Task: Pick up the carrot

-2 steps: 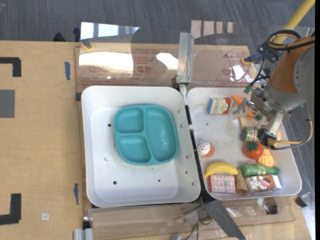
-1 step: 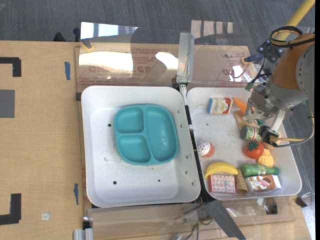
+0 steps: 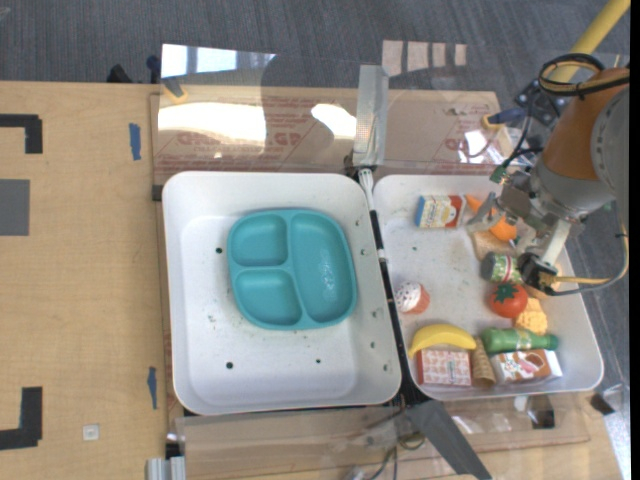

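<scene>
- Camera view: the carrot (image 3: 502, 229), as we read the small orange piece, lies in the right bin (image 3: 590, 363), right of the small carton (image 3: 438, 211) and at about the same depth in the bin.
- The end effector (image 3: 518, 230) hangs just right of the carrot, farther from the carton. We cannot tell whether it is spread or pressed together, or whether it touches the carrot.
- A green can (image 3: 497, 266) sits right of the carton and nearer the camera, close under the carrot.
- We judge the carrot to be a light, stiff toy with a smooth, rather slippery skin. It is unlikely to break.
- We would take it across its thicker middle, since the tapered end could squirt out.
- The crowding by the can leaves little room, so a neighbour may get nudged.
- The carton carries a printed face, but we can read no brand or words on it.
</scene>
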You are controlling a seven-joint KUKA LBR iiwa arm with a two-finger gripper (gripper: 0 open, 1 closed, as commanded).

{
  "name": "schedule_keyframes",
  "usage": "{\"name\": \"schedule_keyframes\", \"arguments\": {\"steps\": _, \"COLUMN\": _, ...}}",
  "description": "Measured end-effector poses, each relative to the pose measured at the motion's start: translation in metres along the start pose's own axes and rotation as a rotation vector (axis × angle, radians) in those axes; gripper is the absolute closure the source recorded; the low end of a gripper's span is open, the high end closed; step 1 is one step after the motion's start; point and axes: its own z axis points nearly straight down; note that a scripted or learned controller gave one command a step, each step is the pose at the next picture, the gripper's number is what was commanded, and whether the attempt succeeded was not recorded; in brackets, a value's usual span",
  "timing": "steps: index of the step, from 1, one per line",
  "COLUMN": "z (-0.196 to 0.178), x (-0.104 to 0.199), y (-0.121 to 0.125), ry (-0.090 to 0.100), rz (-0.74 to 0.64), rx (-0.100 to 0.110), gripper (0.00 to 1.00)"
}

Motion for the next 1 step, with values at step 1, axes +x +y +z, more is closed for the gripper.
{"name": "schedule_keyframes", "arguments": {"steps": 1, "z": 0.0193, "x": -0.0060, "y": 0.0164, "ry": -0.005, "rz": -0.014, "rx": 0.016, "gripper": 0.00}}
